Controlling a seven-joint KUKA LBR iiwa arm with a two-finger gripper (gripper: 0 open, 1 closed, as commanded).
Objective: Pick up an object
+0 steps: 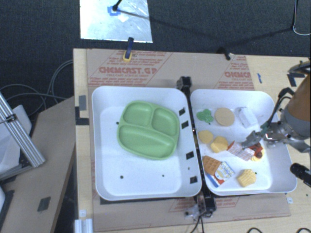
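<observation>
The right bin (272,103) holds several toy foods: a green broccoli piece (205,115), a tan round biscuit (224,116), a clear white wrapper (246,116), two yellow-orange pieces (206,136) (219,143), a waffle (210,163), a small packet (224,171) and a yellow ridged piece (247,177). A red and white item (245,153) lies near the bin's middle. My gripper (252,140) hangs low just above that red and white item, reaching in from the right. Nothing is visibly lifted.
The left bin (104,178) carries a green divided plate (148,130). Black clips (184,83) mark the seam between the bins. A shiny sheet (115,13) lies beyond the bench, and a metal frame (19,135) stands at the left.
</observation>
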